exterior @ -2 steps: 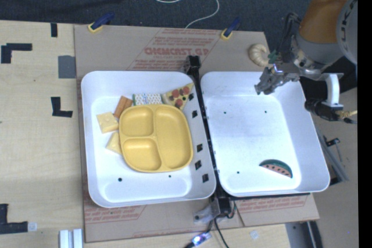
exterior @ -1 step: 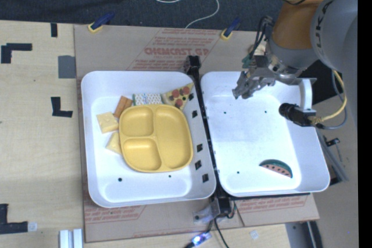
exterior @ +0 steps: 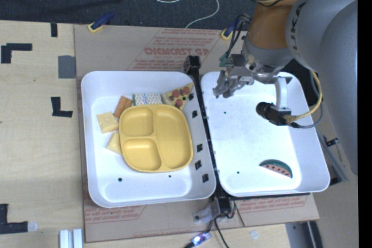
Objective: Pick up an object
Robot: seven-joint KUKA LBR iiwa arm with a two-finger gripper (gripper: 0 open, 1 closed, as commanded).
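My gripper (exterior: 224, 88) hangs over the far left corner of the right bin (exterior: 244, 136), close to the divider between the bins. No object shows between its fingers (exterior: 219, 90). A watermelon slice toy (exterior: 275, 169) lies near the front right of the right bin, well away from the gripper. In the left bin (exterior: 99, 183) a yellow divided plate (exterior: 156, 137) lies on top of several small flat items: a pale cracker (exterior: 107, 122), an orange piece (exterior: 122, 105), a patterned piece (exterior: 147, 99) and a pizza-like slice (exterior: 179, 94).
The grey arm with its orange band (exterior: 279, 9) fills the upper right, above the right bin's far edge. A black cylindrical part (exterior: 271, 112) of the arm hangs over the right bin. A white cable (exterior: 186, 0) trails across the dark floor behind the bench.
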